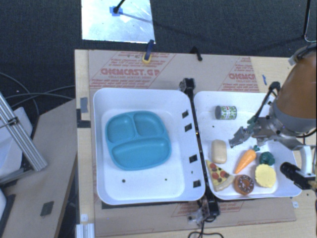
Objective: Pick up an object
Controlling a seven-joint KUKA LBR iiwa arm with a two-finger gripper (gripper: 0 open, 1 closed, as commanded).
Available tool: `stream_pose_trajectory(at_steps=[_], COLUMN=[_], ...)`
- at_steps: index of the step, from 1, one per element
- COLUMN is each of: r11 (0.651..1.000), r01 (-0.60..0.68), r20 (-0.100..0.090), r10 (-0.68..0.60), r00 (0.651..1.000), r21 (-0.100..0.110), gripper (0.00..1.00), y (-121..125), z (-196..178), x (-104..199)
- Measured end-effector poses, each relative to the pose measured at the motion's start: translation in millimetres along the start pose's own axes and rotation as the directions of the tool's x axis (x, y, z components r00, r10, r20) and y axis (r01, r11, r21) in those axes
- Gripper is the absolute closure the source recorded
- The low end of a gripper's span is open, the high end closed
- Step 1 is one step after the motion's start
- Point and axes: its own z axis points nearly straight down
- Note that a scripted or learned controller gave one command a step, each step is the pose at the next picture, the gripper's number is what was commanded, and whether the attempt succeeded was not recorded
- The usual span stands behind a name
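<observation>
We see the gripper [237, 139] hanging over the right bin [203, 103], its dark fingers reaching leftward from the arm [299, 95] and ending just above and between the cream bread-like piece [219, 151] and the toy carrot [245, 161]; from this slanted view we cannot tell whether the fingers stand apart or together, and nothing shows between them. We take the carrot as the likeliest target. It lies in the near half of the right bin, its long axis running diagonally, with the orange tip pointing near-left toward the pizza slice [220, 175] and the thick end pointing far-right toward the green leafy piece [266, 158]. The risk we judge greatest is crowding: the bread piece is just to the carrot's left, the chocolate donut [244, 184] and the yellow round piece [265, 175] sit just on its near side, so a descent slightly off line could land a finger on a neighbour or push the carrot sideways. If the fingers close along the diagonal instead of across it, the tapered body could squirt out. The small tin can [226, 112] lies on its side well apart at the far side, and the blue divided plate [138, 139] rests in the left bin [114, 98], both out of harm's way.
</observation>
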Motion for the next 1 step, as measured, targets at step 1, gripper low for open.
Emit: stream_pose_trajectory(at_steps=[1], r11=[1.0], r01=[-0.009], r20=[0.001], r10=[0.009], r00=[1.0], r21=[0.009], gripper=[0.0], y=[-14.9], z=[89.6], x=[-63.3])
